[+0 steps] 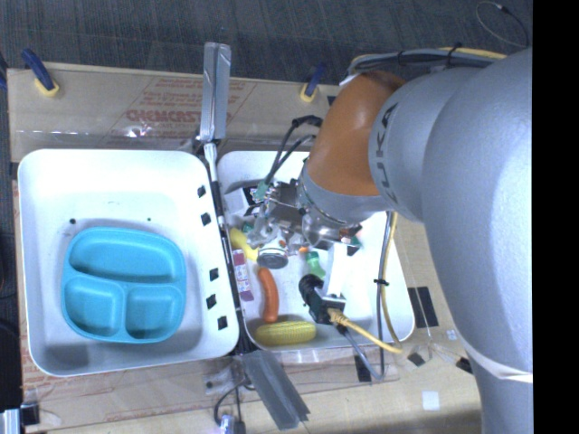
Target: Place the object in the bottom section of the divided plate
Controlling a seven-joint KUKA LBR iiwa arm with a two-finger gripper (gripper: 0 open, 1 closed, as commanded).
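- Object: the task does not say which one, and several small items lie in the right bin (391,328). Clearest are an orange carrot-like piece (268,294), standing roughly up-and-down in the view, and a yellow corn cob (285,333) lying crosswise just below it, near the bin's lower wall.
- A small yellow piece (237,239) and a dark round item (271,259) sit higher up, just beside the divider between the bins; a green bit (314,261) is near them. They are too small to name surely.
- The gripper (280,229) hangs over this upper cluster, at the end of the arm (434,179) that comes in from the right. The metal parts and cables hide its tips, so I cannot tell whether it is released or clenched, nor whether anything sits in it.
- Key relation: the carrot-like piece and the corn cob lie below the gripper in the view, toward the bin's near wall; the carrot's long axis points roughly toward the gripper, and the corn's runs across it.
- The divided plate (127,283), blue, rests in the left bin (45,188), well apart from the gripper and across the divider. Its two smaller sections lie along its lower edge in the view, its one wide section above.
- Judgement: a grasp comes first, then a carry leftward over the divider to the plate's lower part.
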